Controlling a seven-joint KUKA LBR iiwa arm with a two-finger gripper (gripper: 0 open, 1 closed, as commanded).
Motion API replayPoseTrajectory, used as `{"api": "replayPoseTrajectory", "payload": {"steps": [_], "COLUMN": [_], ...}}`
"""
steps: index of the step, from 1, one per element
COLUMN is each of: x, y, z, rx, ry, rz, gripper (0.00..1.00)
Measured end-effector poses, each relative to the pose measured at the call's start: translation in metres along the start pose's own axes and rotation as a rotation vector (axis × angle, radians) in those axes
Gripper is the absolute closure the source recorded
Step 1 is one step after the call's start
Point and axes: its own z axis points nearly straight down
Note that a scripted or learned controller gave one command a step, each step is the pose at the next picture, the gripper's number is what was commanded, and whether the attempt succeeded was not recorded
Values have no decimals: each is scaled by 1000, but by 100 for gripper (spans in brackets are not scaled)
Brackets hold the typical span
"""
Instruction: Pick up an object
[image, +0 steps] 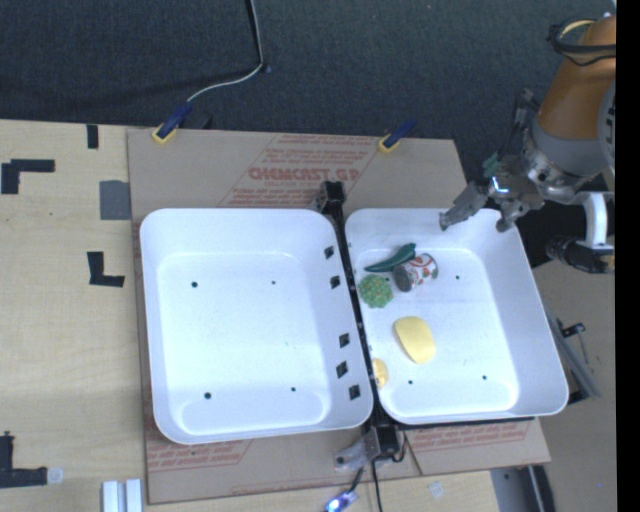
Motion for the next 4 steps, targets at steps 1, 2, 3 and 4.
{"api": "replayPoseTrajectory", "payload": {"steps": [1, 2, 3, 4], "x": [8, 77, 125, 122], "y": [-90, -97, -115, -114], "z": [-225, -126, -62, -76], "rx": [-18, 10, 9, 2], "ry": [-3, 4, 3, 1], "rz": [0, -6, -4, -2], "gripper": [0, 0, 0, 100]}}
